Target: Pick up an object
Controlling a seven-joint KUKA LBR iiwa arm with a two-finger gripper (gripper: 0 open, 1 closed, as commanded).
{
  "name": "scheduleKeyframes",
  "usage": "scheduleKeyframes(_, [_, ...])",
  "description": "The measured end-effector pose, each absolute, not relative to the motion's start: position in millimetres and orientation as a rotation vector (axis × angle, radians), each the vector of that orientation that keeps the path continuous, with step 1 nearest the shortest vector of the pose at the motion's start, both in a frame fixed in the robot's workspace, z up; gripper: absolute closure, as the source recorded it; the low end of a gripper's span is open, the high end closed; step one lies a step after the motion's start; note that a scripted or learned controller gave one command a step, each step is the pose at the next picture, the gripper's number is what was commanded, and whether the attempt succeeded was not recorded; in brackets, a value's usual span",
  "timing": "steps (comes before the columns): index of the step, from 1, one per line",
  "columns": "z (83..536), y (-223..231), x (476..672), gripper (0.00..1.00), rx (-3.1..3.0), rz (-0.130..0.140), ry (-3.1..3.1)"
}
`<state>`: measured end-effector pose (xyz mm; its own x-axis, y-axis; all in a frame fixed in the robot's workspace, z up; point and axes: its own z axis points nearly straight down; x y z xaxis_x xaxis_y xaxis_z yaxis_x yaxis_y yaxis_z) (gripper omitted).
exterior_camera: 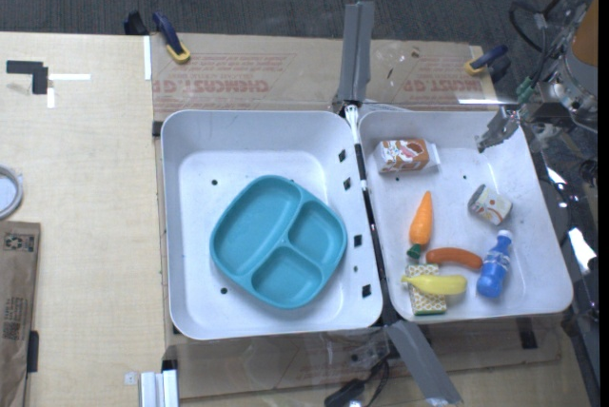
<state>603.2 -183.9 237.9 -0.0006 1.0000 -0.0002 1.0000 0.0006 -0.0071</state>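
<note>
My gripper [495,131] hangs over the right bin [533,300], grip unreadable; next I descend onto the cup [489,204].

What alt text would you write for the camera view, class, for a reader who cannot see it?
A robot gripper hovers over the upper right edge of the right bin, which holds a snack packet, carrot, sausage, banana, blue bottle and small carton. The left bin holds a blue divided plate.
</note>
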Motion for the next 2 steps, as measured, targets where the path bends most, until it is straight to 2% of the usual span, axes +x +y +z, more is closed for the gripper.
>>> scheduleKeyframes(1, [109, -178, 559.2, 0.00, -2.204, 0.003, -2.236])
scheduleKeyframes(2, [89, -212, 504.6, 0.00, -2.025, -0.006, -2.388])
